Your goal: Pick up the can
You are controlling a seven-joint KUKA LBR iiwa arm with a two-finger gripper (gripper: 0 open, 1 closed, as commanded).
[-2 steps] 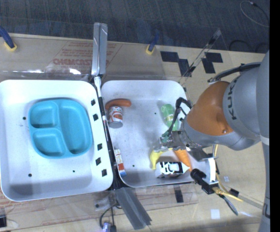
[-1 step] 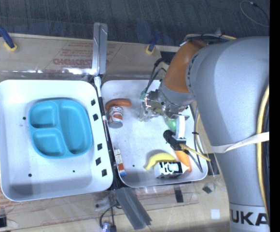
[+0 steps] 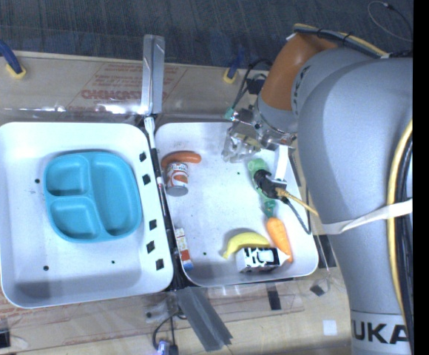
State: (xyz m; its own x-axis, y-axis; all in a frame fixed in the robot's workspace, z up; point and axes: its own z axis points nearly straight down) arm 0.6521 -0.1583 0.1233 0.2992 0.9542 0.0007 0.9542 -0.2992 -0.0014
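Two white bins (image 3: pixel 22 287): the left bin holds one blue divided plate (image 3: pixel 92 194); the right bin holds one can (image 3: pixel 177 177), one sausage (image 3: pixel 180 157), one banana (image 3: pixel 244 241), one carrot (image 3: pixel 279 237), one green item (image 3: pixel 262 177) and one black-and-white box (image 3: pixel 259 258)

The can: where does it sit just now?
The can lies in the right bin, near its left wall, just below the sausage and well left of the gripper.

Two white plastic bins share a bench.
A blue three-compartment tray (image 3: pixel 92 194) fills the left bin (image 3: pixel 15 272); a yellow banana (image 3: pixel 244 242) lies at 5 o'clock in the right bin (image 3: pixel 207 220).
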